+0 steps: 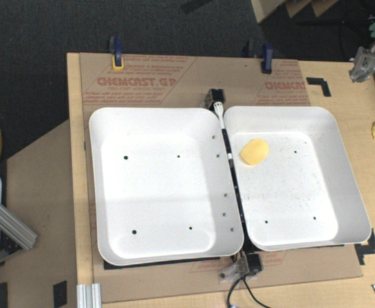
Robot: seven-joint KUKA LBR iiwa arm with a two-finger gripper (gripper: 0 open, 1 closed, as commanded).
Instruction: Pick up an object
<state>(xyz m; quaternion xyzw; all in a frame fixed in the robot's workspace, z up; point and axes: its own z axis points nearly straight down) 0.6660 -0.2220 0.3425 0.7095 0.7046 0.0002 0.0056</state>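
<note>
A small yellow rounded object [254, 151] lies in the right white bin [341, 191], close to that bin's upper left corner and near the divider between the bins. The left white bin [104, 191] sits beside it with nothing lying on its floor.
Both bins rest on a brown board [174, 76] held by two blue clamps [116, 46] at its far edge. A black clip [216, 99] joins the bins at the back, and a cable and connector [245, 268] sit at the front. Metal framing [8, 226] stands at the left.
</note>
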